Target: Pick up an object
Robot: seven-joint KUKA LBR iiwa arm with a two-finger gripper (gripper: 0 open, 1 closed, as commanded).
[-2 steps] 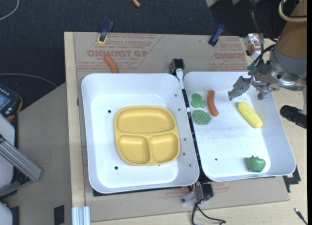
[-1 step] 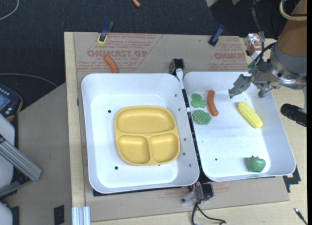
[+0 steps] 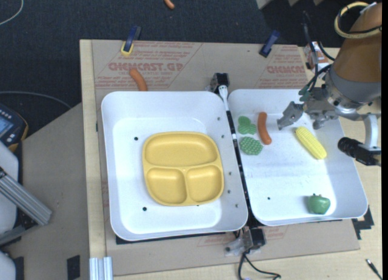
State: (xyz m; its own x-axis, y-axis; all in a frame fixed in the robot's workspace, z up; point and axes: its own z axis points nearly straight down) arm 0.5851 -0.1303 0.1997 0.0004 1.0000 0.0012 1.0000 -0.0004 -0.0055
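Gripper (image 3: pixel 303 115): my fingers stand spread apart above the right bin (image 3: pixel 285 209), with nothing between them; released, as suits an approach before a grasp.
Corn cob (image 3: pixel 310 142): lies flat just below and beside my fingertips, slanted across the bin floor; I judge it the nearest candidate.
Sausage (image 3: pixel 263 128): lies to the side of my fingers, toward the bin divider, apart from the corn.
Green pieces (image 3: pixel 249 137): two leafy pieces just beyond the sausage, close together.
Green pepper (image 3: pixel 319 203): sits well apart from me, near the bin's front corner.
Yellow tray (image 3: pixel 182 168): rests in the left bin (image 3: pixel 121 151), well apart from me.
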